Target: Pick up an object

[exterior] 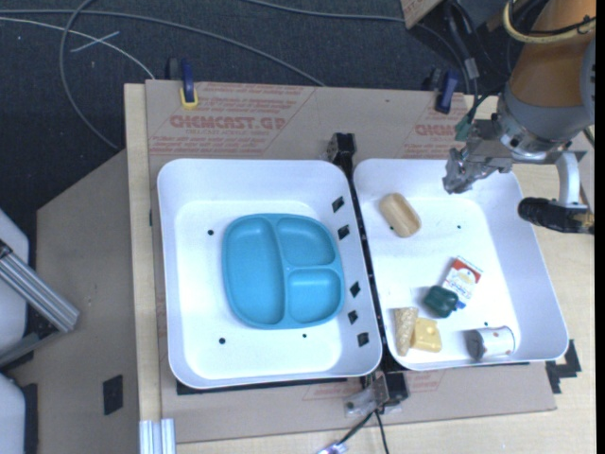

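Pincer (460,180) hangs over right bin's (539,253) far edge; grip state: cannot tell. Nothing lifted yet. Tan roll (401,215) lies nearest, on bin floor; whole pick remains.

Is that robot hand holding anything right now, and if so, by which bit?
Nothing. The tool hangs over the right bin's far edge with nothing in it; the bread roll lies apart.
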